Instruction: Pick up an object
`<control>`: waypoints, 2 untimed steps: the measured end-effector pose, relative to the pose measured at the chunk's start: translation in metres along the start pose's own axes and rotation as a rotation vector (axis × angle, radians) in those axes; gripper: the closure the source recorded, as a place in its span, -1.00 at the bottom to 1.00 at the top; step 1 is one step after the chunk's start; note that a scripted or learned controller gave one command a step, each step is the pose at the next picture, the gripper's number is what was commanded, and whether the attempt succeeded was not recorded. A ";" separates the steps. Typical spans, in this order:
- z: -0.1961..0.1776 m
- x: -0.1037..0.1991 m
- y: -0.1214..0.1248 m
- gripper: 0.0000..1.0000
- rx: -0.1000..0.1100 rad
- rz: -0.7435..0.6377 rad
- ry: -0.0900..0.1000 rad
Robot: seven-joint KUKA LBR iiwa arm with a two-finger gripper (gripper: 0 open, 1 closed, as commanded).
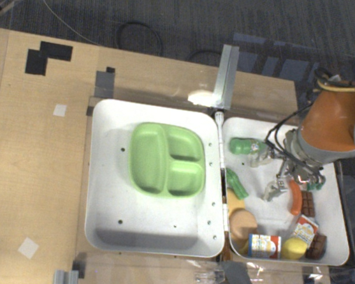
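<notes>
the hand [279,185] hangs low in the right bin [341,219], its fingers spread with nothing between them, just beside an orange carrot [295,196]; a green bottle [245,146] lies nearby.

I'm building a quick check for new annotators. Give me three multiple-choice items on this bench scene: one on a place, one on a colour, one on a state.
1. Where does the divided tray lie?
A. in the left bin
B. in the right bin
C. on the bare bench

2. What colour is that tray?
A. red
B. green
C. blue

3. How does the green bottle rest in the right bin?
A. standing upright
B. lying on its side
C. stacked on the tray

Answers: 1 A, the tray sits inside the left bin. 2 B, it is light green all over. 3 B, the bottle lies lengthwise on the bin floor, near the far edge, just left of the tool.
</notes>
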State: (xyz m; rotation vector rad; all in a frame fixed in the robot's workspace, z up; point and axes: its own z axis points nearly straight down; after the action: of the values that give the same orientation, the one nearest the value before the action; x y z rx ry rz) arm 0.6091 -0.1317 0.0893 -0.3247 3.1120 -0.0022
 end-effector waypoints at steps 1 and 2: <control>0.000 -0.002 0.003 -1.00 0.002 -0.023 0.001; 0.000 0.007 0.011 -1.00 0.002 0.161 -0.002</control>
State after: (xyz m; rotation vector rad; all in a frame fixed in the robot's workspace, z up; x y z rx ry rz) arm 0.5998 -0.1225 0.0896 -0.0734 3.1261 -0.0037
